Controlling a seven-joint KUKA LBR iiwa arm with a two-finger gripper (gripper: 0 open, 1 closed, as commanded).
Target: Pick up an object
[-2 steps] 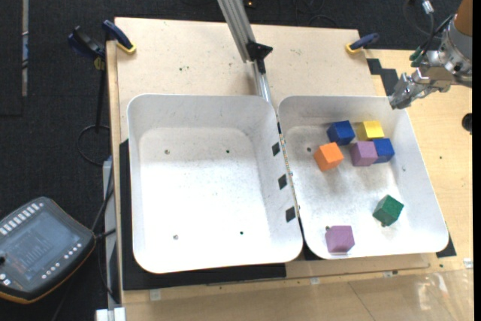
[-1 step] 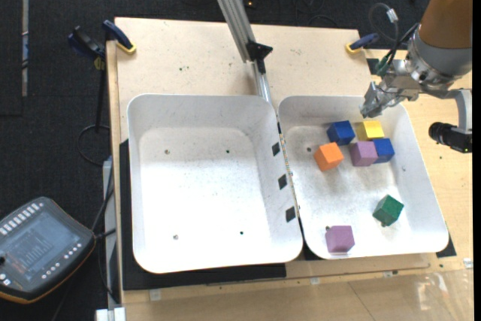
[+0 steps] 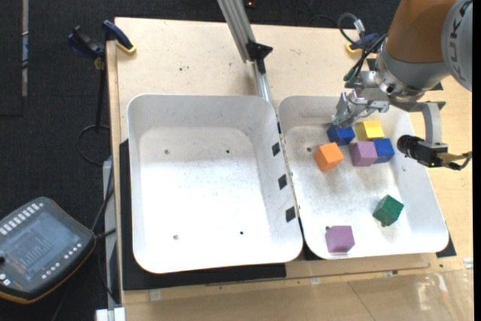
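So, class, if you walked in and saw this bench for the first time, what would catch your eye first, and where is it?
Most eyes would go first to the grey arm with its orange band reaching in from the right, its gripper low over the right bin. Under it sits a tight cluster of bright cubes: blue, yellow, orange and purple. A green cube and another purple cube lie apart, nearer the front.
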